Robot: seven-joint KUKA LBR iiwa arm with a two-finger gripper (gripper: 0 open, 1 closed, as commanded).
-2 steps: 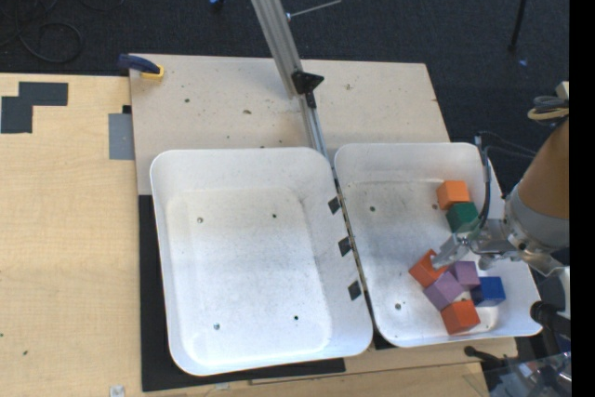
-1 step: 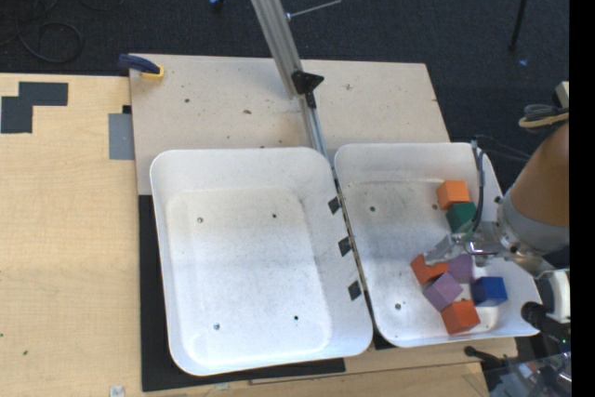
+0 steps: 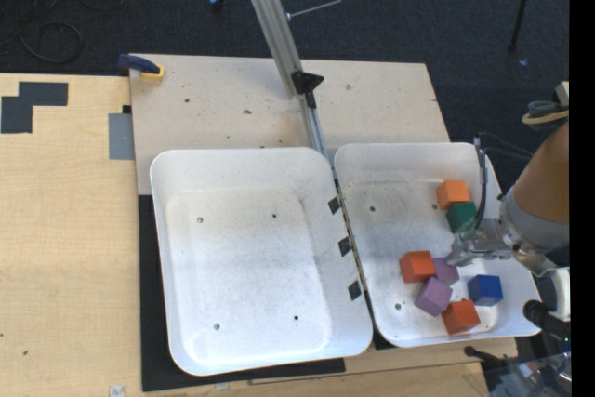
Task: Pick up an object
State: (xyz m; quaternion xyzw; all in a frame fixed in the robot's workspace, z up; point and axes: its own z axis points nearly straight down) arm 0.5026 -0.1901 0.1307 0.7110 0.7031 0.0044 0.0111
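The right bin [image 3: 390,172] holds several blocks. An orange block [image 3: 454,193] and a green block [image 3: 460,218] lie near its far right side. A red-orange block [image 3: 417,266], two purple blocks [image 3: 433,297] [image 3: 447,272], a blue block [image 3: 485,289] and an orange-red block [image 3: 460,317] cluster near the front. My gripper [image 3: 464,253] hangs low over the bin, just below the green block and right above the smaller purple one. The arm comes in from the right edge.
The left bin [image 3: 242,200] stands beside the right one, with black clips [image 3: 344,246] along the shared rim. A slanted aluminium bar [image 3: 274,19] rises behind the bins. A blue clamp [image 3: 141,65] sits at the bench's far left corner.
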